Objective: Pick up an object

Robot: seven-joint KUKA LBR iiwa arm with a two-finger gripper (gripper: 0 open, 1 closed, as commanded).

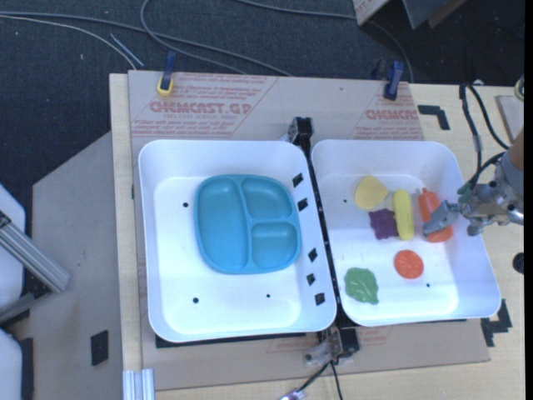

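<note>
I have the gripper (pixel 439 220) down at the orange carrot (pixel 430 209) beside the yellow corn (pixel 403 214), its grip unreadable; next I'd confirm a pinch, then lift.

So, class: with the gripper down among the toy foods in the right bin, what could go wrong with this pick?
1. The gripper sits at the orange-red piece, right beside the yellow corn; it might nudge or catch both.
2. That piece lies near the right bin wall, so the gripper may scrape the wall.
3. The purple piece touches the corn and could get shoved along.
</note>
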